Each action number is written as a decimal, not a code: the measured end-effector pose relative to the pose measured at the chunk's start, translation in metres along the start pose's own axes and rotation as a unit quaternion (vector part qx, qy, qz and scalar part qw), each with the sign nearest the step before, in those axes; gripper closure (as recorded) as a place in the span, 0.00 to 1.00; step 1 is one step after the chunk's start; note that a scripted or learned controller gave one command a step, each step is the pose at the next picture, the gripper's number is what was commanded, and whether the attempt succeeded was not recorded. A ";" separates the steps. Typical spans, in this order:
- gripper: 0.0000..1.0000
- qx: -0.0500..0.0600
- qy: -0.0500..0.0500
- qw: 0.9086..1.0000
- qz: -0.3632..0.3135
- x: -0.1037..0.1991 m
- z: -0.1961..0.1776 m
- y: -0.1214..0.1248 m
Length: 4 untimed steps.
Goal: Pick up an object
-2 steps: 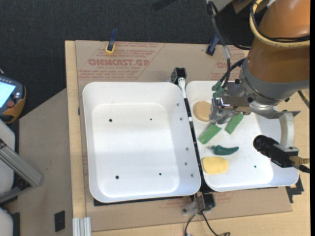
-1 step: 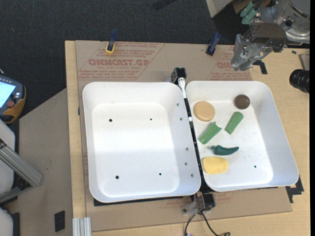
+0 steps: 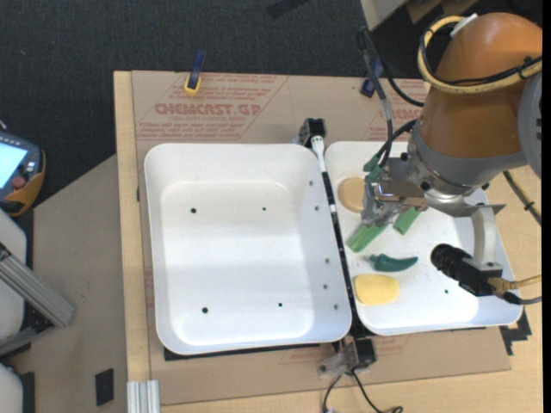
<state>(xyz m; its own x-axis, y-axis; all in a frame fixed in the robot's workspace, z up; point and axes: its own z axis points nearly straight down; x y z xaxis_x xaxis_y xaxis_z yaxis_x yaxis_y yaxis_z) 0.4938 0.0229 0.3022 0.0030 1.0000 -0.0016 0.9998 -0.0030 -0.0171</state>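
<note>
Tool (image 3: 385, 198) over right bin (image 3: 430, 323); grip state: cannot tell. Light green stick (image 3: 368, 232) lies just beside tool, nearer camera; long axis slants away leftward.

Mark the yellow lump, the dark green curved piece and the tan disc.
yellow lump (image 3: 377, 290), camera view, its middle.
dark green curved piece (image 3: 394, 262), camera view, its middle.
tan disc (image 3: 349, 196), camera view, its exposed left part.

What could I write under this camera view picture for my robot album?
The robot's gripper hovers over the right bin, near a green block, a yellow lump and a tan disc.
</note>
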 end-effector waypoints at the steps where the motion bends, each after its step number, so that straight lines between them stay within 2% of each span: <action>1: 1.00 -0.014 0.002 1.000 -0.004 0.046 -0.101 0.013; 2: 1.00 -0.006 0.001 1.000 0.000 0.026 -0.068 -0.017; 3: 1.00 -0.015 0.001 1.000 -0.003 0.059 -0.157 0.031; 4: 1.00 -0.001 0.000 1.000 0.000 0.041 0.025 0.016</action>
<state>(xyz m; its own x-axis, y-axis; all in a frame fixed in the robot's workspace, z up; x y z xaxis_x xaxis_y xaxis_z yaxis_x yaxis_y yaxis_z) 0.5097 0.0634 0.2766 0.0038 1.0000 -0.0019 0.9999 -0.0038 -0.0156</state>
